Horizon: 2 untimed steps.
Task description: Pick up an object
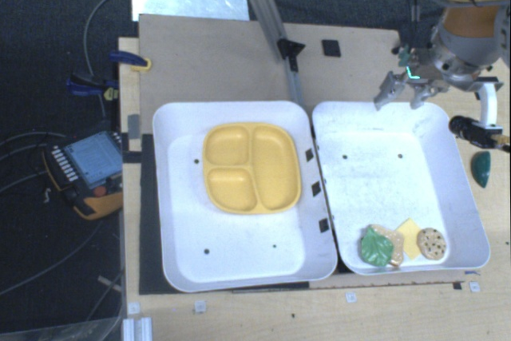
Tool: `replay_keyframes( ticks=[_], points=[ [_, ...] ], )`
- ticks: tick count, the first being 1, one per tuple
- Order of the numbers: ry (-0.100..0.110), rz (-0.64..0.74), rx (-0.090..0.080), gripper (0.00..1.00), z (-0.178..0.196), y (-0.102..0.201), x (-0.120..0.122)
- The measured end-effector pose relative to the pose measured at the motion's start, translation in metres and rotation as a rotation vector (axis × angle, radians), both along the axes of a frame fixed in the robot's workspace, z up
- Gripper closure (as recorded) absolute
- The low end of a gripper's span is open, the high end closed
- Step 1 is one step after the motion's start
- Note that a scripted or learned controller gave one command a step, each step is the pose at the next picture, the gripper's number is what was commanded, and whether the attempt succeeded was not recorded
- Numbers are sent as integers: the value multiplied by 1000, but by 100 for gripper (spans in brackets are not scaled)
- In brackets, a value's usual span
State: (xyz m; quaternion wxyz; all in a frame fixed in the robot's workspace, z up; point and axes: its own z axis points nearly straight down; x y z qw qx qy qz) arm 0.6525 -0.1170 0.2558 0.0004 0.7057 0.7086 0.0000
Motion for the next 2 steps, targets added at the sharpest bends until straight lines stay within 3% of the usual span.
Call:
replay_keyframes(
  ticks=[1, 2],
  points=[
    [-2, 0, 0, 0, 1, 0, 0],
    [3, -3, 0, 0, -54, -9, -5]
  ],
)
